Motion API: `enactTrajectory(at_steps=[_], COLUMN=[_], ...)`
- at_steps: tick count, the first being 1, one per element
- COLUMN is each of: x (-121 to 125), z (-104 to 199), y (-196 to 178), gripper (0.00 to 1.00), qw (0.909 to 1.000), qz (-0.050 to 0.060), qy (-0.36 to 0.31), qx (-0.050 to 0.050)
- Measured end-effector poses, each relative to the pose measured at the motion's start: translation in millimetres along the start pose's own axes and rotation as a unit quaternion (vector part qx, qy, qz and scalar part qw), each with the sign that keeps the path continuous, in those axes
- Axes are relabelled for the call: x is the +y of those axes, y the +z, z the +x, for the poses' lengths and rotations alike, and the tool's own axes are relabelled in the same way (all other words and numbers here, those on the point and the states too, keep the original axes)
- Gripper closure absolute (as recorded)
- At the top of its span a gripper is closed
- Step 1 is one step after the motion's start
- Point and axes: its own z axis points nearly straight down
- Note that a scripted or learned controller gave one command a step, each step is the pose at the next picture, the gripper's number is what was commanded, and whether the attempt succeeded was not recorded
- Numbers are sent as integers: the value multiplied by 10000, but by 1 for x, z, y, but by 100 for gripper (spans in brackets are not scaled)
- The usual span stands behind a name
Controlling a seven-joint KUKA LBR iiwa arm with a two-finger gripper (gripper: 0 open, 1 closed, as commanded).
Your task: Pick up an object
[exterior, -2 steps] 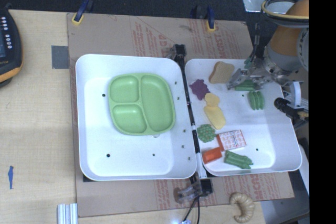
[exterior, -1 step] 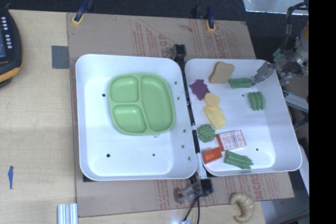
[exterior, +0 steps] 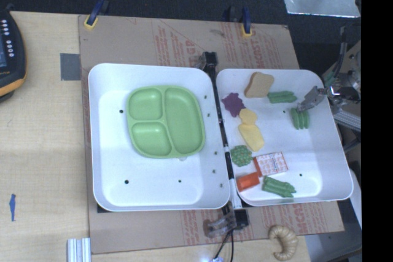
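The right bin (exterior: 325, 156) holds several toy foods: a tan bread slice (exterior: 259, 84), a green bean pod (exterior: 281, 96), a small green piece (exterior: 300, 119), a purple grape bunch (exterior: 233, 103), two yellow pieces (exterior: 251, 134), a broccoli (exterior: 241, 156), a red-and-white packet (exterior: 271, 164), an orange-red block (exterior: 248, 181) and a green pod (exterior: 278, 186). My gripper (exterior: 311, 99) reaches in at the bin's right rim, just above and right of the small green piece and right of the bean pod. Nothing shows as held.
The left bin (exterior: 107, 181) carries a light green divided plate (exterior: 166, 121). A tan croissant (exterior: 284, 240) lies on the cardboard in front of the right bin. Clamps (exterior: 245, 21) hold the cardboard at the back. A pendant (exterior: 9, 52) sits at far left.
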Motion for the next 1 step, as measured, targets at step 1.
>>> enactTrajectory(at_steps=[1], x=[40], z=[1], y=[127], gripper=[0], qw=[10000], qz=[10], qy=[-37], qx=[-1])
